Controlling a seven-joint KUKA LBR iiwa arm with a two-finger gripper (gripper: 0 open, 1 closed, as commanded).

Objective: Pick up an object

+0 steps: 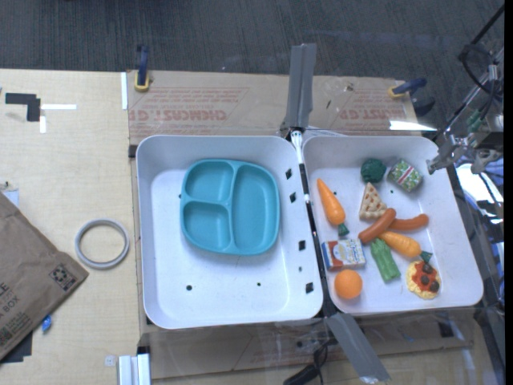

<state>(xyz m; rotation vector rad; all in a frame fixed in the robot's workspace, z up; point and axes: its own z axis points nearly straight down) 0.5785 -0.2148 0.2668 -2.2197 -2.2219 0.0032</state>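
Note:
The right bin holds several toy foods. Among them are a carrot, a dark green broccoli, a green wrapped piece, a wedge of sandwich, a sausage, a green cucumber, a small carton, an orange and a pizza slice. My gripper is a grey metal shape at the far right. It hangs over the bin's upper right rim, apart from all the items, with nothing seen in it.
The left bin holds a teal divided plate. A roll of tape and a brown cardboard box lie on the bench to the left. A grey divider bar stands behind the two bins.

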